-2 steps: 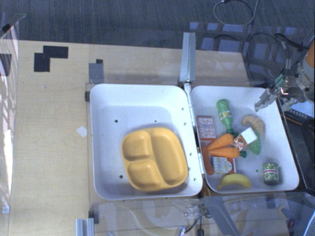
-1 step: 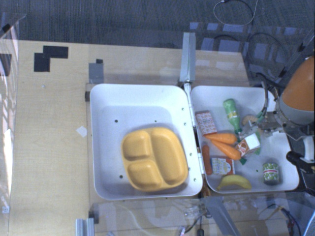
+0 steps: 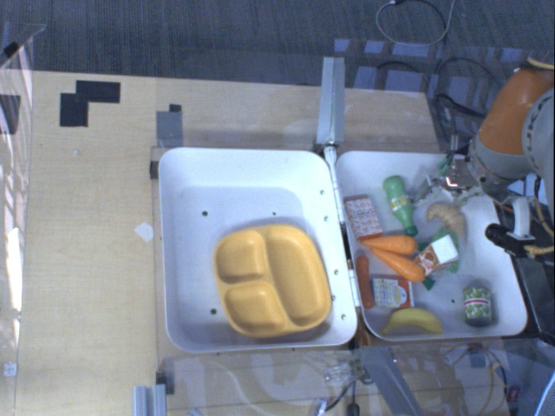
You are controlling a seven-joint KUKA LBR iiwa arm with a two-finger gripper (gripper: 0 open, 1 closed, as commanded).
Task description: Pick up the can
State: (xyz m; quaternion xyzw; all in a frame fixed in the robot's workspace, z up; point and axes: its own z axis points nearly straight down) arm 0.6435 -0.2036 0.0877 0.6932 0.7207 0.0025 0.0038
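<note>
at the lower right of the frame, the can [image 3: 478, 305] stands upright near the right bin's [image 3: 513, 323] bottom corner, apart from the banana [image 3: 414, 321] to its left. toward the upper right, the gripper [image 3: 452, 178] hangs over the bin's top edge, just beside the green bottle [image 3: 400, 202]; whether it is spread or pressed together cannot be told. a yellow tray [image 3: 272, 278] lies in the left bin [image 3: 186, 198].

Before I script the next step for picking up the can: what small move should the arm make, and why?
Probably shift the gripper toward the near right corner of the right bin. The can stands there alone, while the gripper hovers at the far side above the green bottle.
</note>
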